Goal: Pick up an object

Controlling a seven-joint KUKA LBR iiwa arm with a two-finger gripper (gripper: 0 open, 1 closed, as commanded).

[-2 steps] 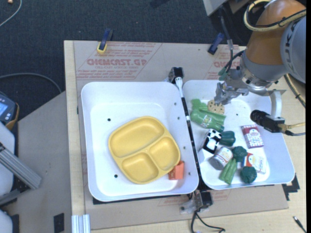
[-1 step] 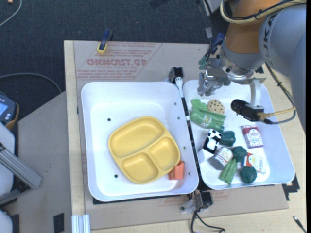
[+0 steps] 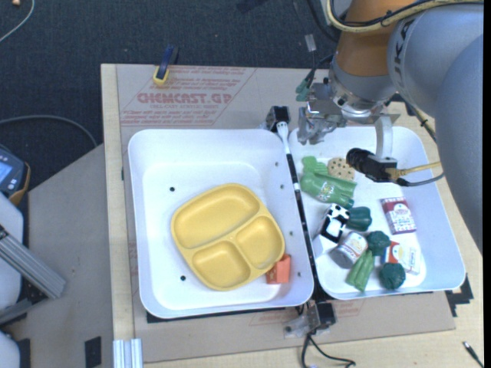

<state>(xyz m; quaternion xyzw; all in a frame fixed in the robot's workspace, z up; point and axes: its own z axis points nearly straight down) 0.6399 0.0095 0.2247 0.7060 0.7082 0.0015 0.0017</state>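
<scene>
**Gripper poised above the right bin's clutter**
You had the gripper (image 3: 318, 125) over the right bin (image 3: 445, 244); I couldn't tell its opening. The green toy (image 3: 326, 184) below looked light, rigid, slippery: grip its middle.

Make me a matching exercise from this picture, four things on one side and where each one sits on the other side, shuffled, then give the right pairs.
Things:
1. yellow divided plate
2. orange block
3. black-and-white cow toy
4. gripper

Places:
A. among the clutter in the right bin
B. above the far end of the rim between the bins
C. middle of the left bin
D. left bin, against the plate's near right edge

Pairs: 1-C, 2-D, 3-A, 4-B
</scene>
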